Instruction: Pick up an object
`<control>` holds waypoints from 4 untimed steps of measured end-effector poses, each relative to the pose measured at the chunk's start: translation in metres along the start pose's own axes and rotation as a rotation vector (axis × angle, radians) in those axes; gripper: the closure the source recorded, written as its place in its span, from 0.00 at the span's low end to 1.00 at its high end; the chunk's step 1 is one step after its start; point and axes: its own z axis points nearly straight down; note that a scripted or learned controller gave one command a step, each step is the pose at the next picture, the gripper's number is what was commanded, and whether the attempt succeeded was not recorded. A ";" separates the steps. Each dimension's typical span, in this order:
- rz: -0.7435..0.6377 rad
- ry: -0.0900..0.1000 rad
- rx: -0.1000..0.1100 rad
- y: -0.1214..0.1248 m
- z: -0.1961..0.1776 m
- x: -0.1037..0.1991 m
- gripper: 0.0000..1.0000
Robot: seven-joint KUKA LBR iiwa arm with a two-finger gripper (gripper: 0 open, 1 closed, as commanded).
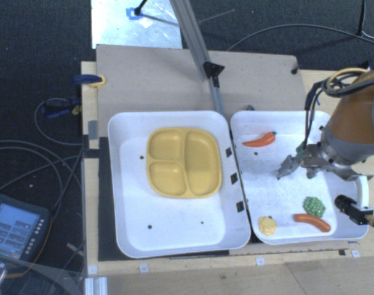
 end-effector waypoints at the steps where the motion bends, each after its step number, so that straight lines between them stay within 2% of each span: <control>1: 0.000 0.000 0.000 -0.005 0.043 0.003 0.00; 2: 0.000 -0.001 -0.003 -0.004 0.063 0.003 0.00; 3: 0.000 -0.001 -0.007 -0.003 0.051 0.003 1.00; 4: -0.003 -0.002 -0.008 -0.002 0.008 0.000 1.00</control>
